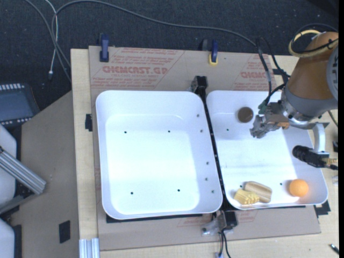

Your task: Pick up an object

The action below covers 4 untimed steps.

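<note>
The right bin (236,155) holds a brown round disc (245,114) near its back edge. Along its front edge lie a yellow corn-like piece (246,198) and a tan bread-like roll (258,190) side by side, with an orange ball (299,188) in the front right corner. My gripper (262,128) hangs over the back right part of this bin, just right of the brown disc and apart from it. Nothing shows between its fingers.
The left bin (107,160) sits beside the right one, divided by a black rail. A black clamp (200,84) stands at the back between the bins. A black part (309,156) juts in over the right bin's right rim. Cables trail behind the bench.
</note>
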Each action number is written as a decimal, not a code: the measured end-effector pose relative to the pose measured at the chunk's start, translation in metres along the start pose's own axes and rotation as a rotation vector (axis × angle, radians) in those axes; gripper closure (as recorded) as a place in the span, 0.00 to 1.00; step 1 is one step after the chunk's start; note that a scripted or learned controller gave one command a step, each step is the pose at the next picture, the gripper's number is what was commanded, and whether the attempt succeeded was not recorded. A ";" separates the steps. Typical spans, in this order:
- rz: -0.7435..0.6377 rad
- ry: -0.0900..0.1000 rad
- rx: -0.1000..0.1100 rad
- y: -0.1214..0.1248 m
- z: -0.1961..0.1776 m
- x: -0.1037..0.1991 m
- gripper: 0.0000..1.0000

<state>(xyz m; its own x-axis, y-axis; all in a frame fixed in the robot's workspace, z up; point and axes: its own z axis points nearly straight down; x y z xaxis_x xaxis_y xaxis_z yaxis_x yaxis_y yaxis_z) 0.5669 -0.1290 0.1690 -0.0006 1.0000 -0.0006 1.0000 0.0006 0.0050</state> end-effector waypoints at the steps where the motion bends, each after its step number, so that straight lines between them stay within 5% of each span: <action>1: 0.000 0.000 0.000 -0.004 -0.049 0.008 1.00; 2: 0.000 0.000 0.002 -0.003 -0.074 0.008 1.00; 4: -0.004 0.002 0.004 0.035 -0.068 0.109 1.00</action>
<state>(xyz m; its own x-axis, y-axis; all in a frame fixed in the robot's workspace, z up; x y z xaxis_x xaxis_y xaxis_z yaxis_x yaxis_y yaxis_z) 0.6011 -0.0194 0.2374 -0.0044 1.0000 0.0012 1.0000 0.0044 0.0010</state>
